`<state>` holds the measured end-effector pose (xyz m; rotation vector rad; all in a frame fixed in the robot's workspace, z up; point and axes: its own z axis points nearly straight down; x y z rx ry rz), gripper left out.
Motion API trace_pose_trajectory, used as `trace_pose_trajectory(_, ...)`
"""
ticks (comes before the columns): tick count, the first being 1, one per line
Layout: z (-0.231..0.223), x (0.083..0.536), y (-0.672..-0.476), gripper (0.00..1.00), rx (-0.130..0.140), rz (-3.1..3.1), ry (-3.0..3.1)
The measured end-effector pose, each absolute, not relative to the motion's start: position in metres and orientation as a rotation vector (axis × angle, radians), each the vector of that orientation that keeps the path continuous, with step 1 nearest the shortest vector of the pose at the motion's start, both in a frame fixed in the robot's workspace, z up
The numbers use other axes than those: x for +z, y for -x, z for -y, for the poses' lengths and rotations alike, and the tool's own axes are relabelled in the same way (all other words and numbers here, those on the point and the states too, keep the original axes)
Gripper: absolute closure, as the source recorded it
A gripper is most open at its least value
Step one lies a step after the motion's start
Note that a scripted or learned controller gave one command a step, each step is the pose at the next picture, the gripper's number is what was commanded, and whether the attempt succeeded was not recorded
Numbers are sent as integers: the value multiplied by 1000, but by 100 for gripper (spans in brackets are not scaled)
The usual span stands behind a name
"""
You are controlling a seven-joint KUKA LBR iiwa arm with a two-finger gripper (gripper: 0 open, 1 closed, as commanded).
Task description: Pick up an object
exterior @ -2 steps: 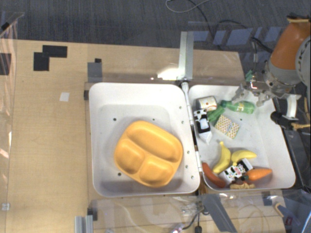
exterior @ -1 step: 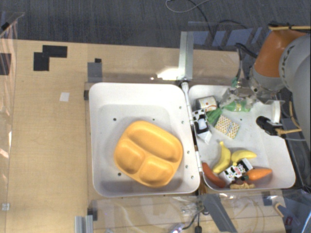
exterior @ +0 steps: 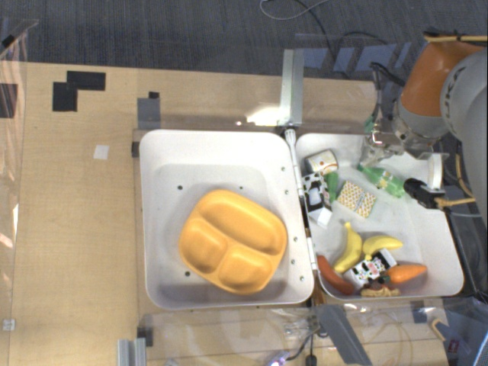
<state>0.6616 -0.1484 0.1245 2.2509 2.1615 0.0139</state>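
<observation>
The left white bin (exterior: 152, 204) on the wooden surface (exterior: 69, 204) holds a yellow three-compartment plastic plate (exterior: 231, 239). The right white bin (exterior: 446, 250) holds two yellow bananas (exterior: 349, 250), an orange carrot (exterior: 408, 273) lying across, a patterned square card (exterior: 356, 199) and a green bottle (exterior: 381, 178) lying slantwise under the gripper (exterior: 379, 147), whose opening I cannot tell

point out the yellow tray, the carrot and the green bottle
yellow tray (exterior: 232, 240), camera view, on the ridge between its compartments
carrot (exterior: 408, 274), camera view, on its orange body
green bottle (exterior: 381, 178), camera view, on its middle
</observation>
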Motion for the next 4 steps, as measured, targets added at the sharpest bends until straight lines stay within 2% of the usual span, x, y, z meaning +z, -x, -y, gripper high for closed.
trace_pose_trajectory(1,148,124,-661,0,13,-2162,-2251)
trace_pose_trajectory(2,190,86,-672,0,7,-2218,-2219)
trace_pose_trajectory(3,188,98,-674,100,10,-2221,-2209)
trace_pose_trajectory(4,145,199,-671,100,5,-2333,-2096)
